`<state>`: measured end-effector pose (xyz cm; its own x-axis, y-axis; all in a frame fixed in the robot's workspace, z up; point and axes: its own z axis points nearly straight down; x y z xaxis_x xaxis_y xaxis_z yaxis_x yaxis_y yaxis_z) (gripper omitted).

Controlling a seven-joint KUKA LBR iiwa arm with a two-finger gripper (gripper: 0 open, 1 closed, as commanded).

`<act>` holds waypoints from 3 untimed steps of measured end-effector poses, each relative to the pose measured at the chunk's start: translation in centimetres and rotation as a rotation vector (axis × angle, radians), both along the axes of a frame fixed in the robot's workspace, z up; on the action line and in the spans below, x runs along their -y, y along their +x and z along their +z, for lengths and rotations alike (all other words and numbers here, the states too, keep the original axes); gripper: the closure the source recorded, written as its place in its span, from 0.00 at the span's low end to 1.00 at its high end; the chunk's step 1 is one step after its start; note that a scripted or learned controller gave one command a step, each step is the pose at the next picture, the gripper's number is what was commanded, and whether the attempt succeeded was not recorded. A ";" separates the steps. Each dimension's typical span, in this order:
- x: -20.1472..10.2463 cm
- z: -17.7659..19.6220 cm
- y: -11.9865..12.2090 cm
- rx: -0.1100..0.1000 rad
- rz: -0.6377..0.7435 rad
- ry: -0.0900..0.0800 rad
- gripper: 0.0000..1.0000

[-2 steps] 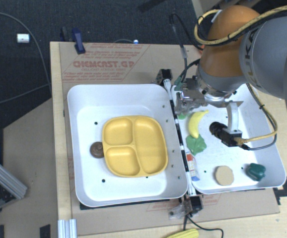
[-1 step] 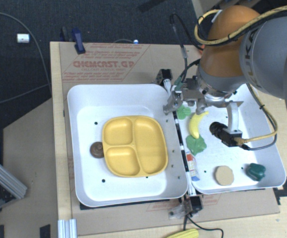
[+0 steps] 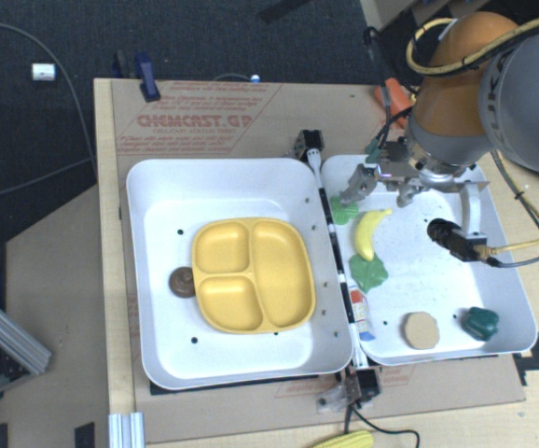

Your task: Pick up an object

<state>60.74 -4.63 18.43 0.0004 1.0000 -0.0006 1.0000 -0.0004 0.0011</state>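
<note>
Two white bins on the worktop, the claw above the right one.

At the near edge of the right bin [image 3: 521, 317] lie a tan round piece [image 3: 421, 330] and, near it to the right, a dark green object [image 3: 481, 322]. Farther in are a green leafy piece [image 3: 370, 273], then a yellow banana [image 3: 369, 233], and a light green piece [image 3: 343, 214] at the left wall. The left bin [image 3: 148, 250] holds a yellow divided plate [image 3: 252, 274] with three compartments; a brown round object [image 3: 182, 282] touches its left rim. The claw [image 3: 386, 191] hangs just above the far end of the banana, its fingers apart and nothing between them. Behind the bins, the brown board [image 3: 195, 119] carries red letters, about "CHEMCAST GP"; I cannot read them with certainty.
</note>
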 end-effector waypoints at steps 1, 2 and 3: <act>5.0 -9.4 0.1 -0.004 -0.001 0.000 0.00; 4.9 -8.4 0.2 0.000 -0.002 0.001 1.00; -1.5 0.1 2.6 0.001 0.002 0.001 1.00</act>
